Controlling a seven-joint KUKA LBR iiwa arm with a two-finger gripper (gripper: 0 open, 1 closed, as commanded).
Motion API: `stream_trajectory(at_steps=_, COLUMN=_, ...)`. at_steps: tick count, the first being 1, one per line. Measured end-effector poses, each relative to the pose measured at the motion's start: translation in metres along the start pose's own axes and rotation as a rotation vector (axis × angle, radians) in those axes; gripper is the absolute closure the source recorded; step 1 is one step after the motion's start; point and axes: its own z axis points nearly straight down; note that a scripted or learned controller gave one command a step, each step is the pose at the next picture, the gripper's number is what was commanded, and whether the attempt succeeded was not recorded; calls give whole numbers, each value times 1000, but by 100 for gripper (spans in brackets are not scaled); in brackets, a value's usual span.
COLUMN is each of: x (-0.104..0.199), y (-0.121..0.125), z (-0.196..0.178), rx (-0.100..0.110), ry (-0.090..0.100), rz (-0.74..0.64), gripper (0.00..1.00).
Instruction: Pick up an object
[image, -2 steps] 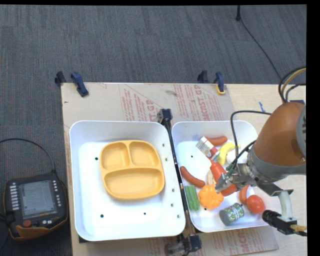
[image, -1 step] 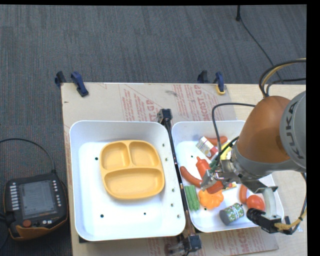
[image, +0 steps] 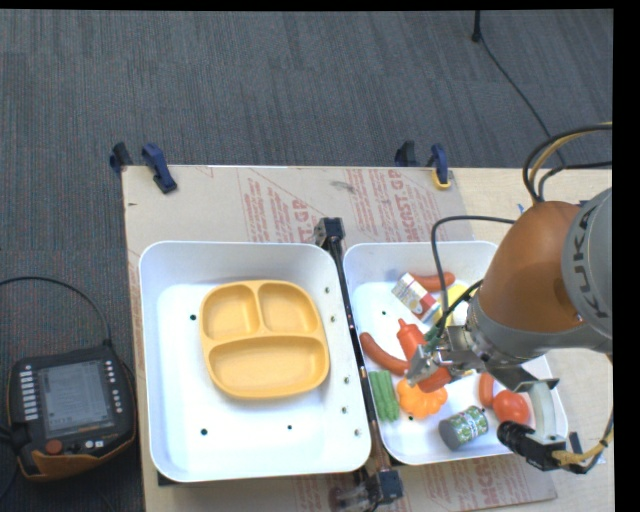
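Approach step in hand: the grey arm's hand, its spread or closure not discernible, sits low in the right-hand white bin over the orange toy pepper; next, a confirmed pinch and lift.

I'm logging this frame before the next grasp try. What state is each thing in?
Yellow three-compartment plastic tray: flat in the left white bin.
Green and grey can: on its side in the right white bin.
Red ketchup bottle: lying down.
Brown sausage: lying flat.
Orange toy pepper: under the pincer.
Pincer: low over the cluttered bin; grip unclear.
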Motion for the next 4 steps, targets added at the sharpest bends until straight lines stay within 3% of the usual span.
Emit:
stream_trajectory(at_steps=1, x=15, y=0, z=0, rx=-1, ry=1, rz=-2, gripper=100)
stream_trajectory(at_steps=2, x=-44, y=0, z=47, rx=0, ry=0, rz=1, gripper=100)
stream_trajectory(at_steps=3, x=29, y=1, z=-1, rx=-2, ry=1, rz=-4, gripper=100)
stream_trajectory(at_steps=4, x=56, y=44, z=-95, rx=-5, ry=-2, rz=-5, gripper=100)
